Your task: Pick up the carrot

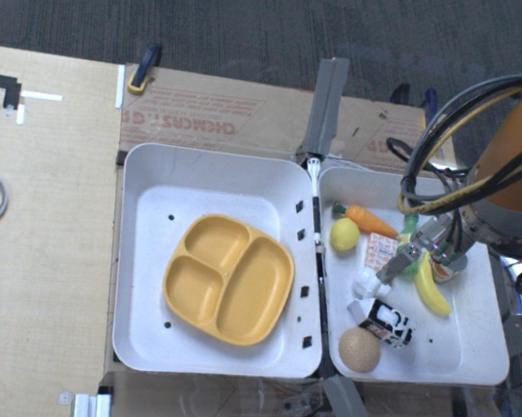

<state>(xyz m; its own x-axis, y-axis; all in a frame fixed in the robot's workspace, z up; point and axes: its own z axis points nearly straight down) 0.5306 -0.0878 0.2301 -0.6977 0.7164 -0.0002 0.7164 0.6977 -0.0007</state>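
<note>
Carrot waiting near the top of the right bin, claw close by but not on it.

The carrot [371, 220] lies on its side at the upper left of the right bin [468, 365], just beside the lemon [344, 235], leafy end toward the divider. It looks like a light, stiff, smooth toy, likely to slip or roll; gripping across the thicker middle seems safest. The claw [395, 268] hangs lower right of it, over a card; whether it is clenched or released I cannot tell.
</note>
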